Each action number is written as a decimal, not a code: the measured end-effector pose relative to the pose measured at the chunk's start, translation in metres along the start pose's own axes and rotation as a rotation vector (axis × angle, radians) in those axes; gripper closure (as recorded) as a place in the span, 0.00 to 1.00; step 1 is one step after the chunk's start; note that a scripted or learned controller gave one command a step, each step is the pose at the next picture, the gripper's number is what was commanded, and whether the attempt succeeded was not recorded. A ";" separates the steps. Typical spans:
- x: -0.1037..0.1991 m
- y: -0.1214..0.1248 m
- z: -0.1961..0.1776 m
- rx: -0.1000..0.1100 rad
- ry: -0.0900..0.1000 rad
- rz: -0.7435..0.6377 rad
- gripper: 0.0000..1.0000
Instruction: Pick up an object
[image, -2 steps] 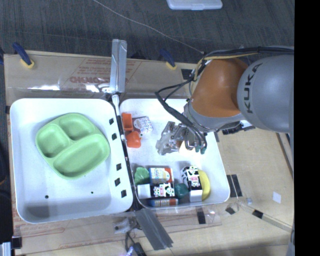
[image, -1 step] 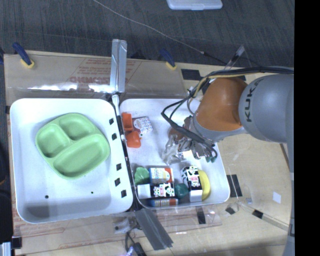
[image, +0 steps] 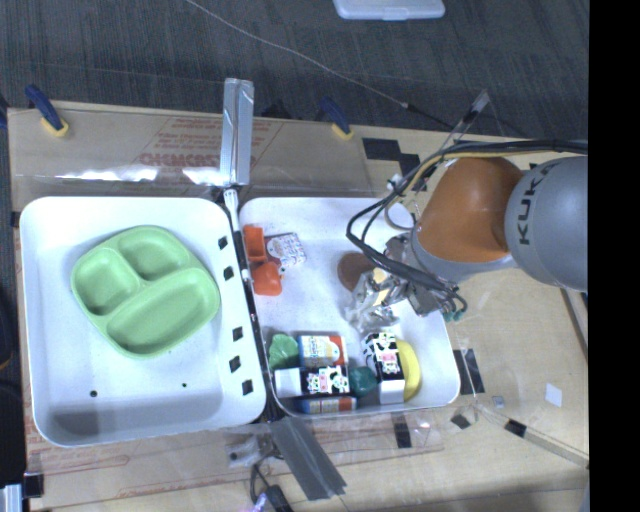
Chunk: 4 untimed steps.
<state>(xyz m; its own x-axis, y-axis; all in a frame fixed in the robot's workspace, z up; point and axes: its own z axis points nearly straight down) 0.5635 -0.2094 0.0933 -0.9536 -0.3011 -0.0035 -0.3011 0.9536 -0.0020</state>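
While over the right bin (image: 300, 215), end effector (image: 375, 300) hangs.

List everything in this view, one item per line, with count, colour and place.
Bins: two, white, side by side on the bench.
Divided plate: one, light green, in the left bin.
Orange object: one, right bin, near its left wall.
Small wrapped item: one, silvery-white, beside the orange object.
Brown round object: one, right bin, middle.
Cow-print boxes: black and white, count unclear, lower right bin.
Banana: one, yellow, lower right corner.
Green toy: one, lower left of right bin.
Arm: one, grey with orange band, from the right.
Hand: one, over the right bin.
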 end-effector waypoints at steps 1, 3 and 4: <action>0.000 0.000 0.000 0.000 -0.001 0.000 0.00; -0.092 -0.027 -0.002 -0.001 -0.002 0.034 0.00; -0.083 0.058 -0.001 0.007 0.000 0.040 0.00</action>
